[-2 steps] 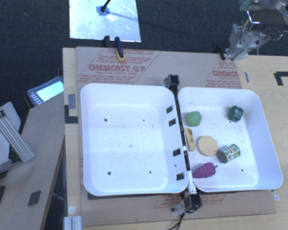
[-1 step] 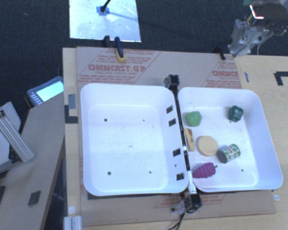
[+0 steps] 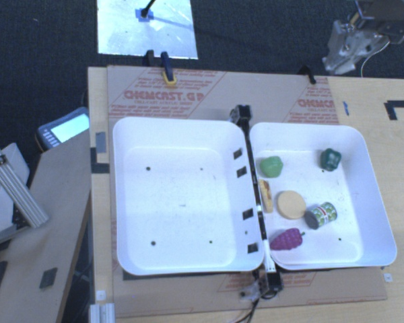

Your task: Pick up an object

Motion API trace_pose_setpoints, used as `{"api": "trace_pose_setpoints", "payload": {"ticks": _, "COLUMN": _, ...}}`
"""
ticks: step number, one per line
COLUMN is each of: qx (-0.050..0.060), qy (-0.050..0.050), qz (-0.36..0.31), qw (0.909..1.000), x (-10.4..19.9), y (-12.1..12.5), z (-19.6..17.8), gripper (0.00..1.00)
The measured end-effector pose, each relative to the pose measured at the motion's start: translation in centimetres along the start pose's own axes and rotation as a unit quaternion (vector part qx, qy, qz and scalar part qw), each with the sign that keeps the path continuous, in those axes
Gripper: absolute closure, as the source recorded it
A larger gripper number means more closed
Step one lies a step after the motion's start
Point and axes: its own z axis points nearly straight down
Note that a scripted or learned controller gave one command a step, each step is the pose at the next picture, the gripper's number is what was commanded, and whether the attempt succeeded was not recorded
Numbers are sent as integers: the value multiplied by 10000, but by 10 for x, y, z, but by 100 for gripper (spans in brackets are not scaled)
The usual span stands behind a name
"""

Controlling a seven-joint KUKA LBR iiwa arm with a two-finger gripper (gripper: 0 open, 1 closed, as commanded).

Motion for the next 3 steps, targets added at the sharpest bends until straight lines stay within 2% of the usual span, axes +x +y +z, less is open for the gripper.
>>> {"api": "trace_pose_setpoints", "payload": {"ticks": 3, "qx": -40, "qy": 7, "qz": -45, "qw": 10000, "x": 0, "y": 1, "z": -34, "gripper": 100}}
